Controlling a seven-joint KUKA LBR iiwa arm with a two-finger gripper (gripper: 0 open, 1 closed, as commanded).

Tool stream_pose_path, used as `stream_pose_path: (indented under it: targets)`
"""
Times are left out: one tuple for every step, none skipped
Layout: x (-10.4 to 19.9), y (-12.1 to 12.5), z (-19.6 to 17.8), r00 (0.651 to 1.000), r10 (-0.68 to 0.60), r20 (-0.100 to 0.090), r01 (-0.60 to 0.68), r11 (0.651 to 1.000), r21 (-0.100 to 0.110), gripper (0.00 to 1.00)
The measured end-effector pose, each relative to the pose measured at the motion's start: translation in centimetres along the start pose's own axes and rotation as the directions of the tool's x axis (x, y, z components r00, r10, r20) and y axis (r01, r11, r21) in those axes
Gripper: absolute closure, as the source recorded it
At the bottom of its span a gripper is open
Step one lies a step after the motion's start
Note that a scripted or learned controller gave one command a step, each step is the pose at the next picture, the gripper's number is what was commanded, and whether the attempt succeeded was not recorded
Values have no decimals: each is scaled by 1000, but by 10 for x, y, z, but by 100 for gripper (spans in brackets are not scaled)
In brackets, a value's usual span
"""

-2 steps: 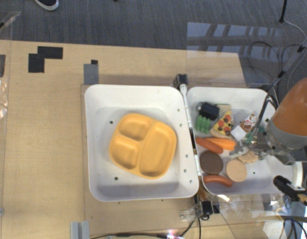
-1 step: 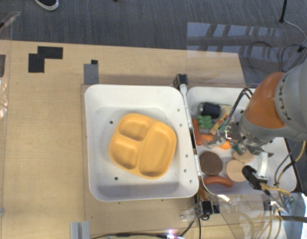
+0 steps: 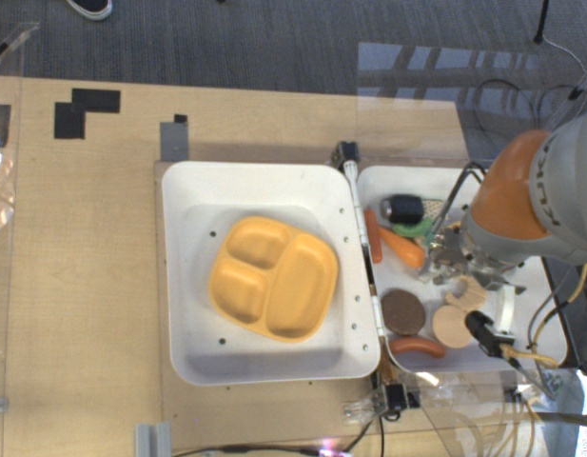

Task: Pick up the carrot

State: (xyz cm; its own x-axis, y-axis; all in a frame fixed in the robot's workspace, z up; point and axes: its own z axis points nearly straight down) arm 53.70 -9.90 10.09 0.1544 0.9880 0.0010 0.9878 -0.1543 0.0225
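Because the arm (image 3: 531, 198) reaches in from the right and its wrist covers much of the right bin (image 3: 369, 184), the gripper (image 3: 443, 263) is hard to read; it sits low over the middle of that bin, and whether its fingers are spread or closed cannot be told. The carrot (image 3: 403, 247) lies free just beside it toward the bin's left wall, slanting down to the right, its right end close under the gripper. Along the left wall lies a thin red stick-shaped piece (image 3: 373, 235). Near the far edge sits a black object (image 3: 403, 208) on something green (image 3: 415, 227), partly hidden. Toward the near edge are a brown disc (image 3: 403, 311), a tan disc (image 3: 452, 327) and what looks like a sausage (image 3: 417, 347). The left bin (image 3: 188, 350) holds a yellow three-compartment tray (image 3: 273, 277), centred. No writing is legible.
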Motion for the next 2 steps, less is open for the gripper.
stream_pose_path:
  targets:
    - [0,0,0,1000,1,0,-1,1000,1,0]
    - [-45,69,13,953,303,7,-303,953,8,0]
